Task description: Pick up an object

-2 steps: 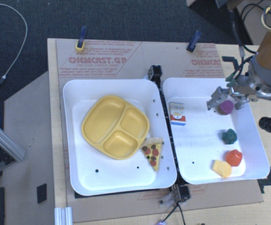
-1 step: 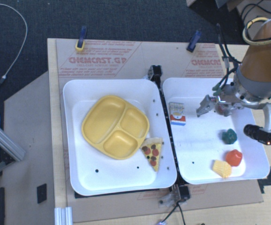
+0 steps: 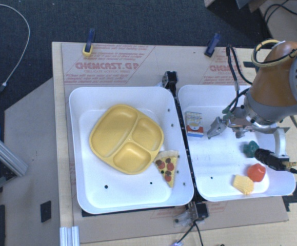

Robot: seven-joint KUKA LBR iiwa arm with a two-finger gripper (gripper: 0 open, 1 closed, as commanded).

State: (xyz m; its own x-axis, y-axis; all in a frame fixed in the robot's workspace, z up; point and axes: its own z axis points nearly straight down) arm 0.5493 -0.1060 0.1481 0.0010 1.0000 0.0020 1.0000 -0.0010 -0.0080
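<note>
My gripper (image 3: 216, 128) hangs over the left part of the right bin (image 3: 225, 186), on the grey and orange arm reaching in from the right. It is just to the right of a small white carton (image 3: 194, 124) with an orange and blue label, which lies by the bin's left wall. A teal object (image 3: 250, 148), a red tomato-like toy (image 3: 257, 172) and a yellow piece (image 3: 243, 184) lie in the bin's right and front part. Nothing shows in the gripper.
The left bin (image 3: 86, 188) holds a yellow divided plate (image 3: 126, 138) and a toy pizza slice (image 3: 168, 167) at its front right. Black cables run along the arm near the right bin's right rim. Blue clamps (image 3: 212, 44) sit at the board's far edge.
</note>
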